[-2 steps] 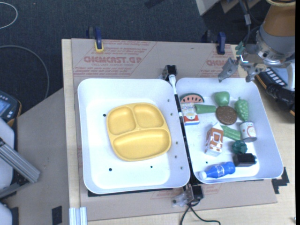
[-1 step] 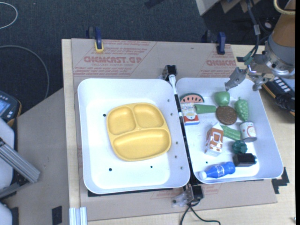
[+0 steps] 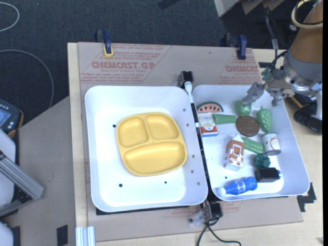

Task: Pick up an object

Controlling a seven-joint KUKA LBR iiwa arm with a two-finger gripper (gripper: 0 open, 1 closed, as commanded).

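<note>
The gripper [image 3: 262,94] is seen above the right bin [image 3: 294,160], fingers spread open and empty, beside green toy vegetables [image 3: 265,118].

left bin [image 3: 97,152]: yellow tray [image 3: 151,143] | right bin [image 3: 294,152]: bottle [image 3: 240,186], can [image 3: 271,143], watermelon slice [image 3: 210,108] | gripper [image 3: 264,94] spread open over green toy [image 3: 243,108]

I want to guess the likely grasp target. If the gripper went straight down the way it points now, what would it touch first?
Probably the green toy under the gripper, at the right bin's far end. Depth is unclear from this slanted view.
</note>
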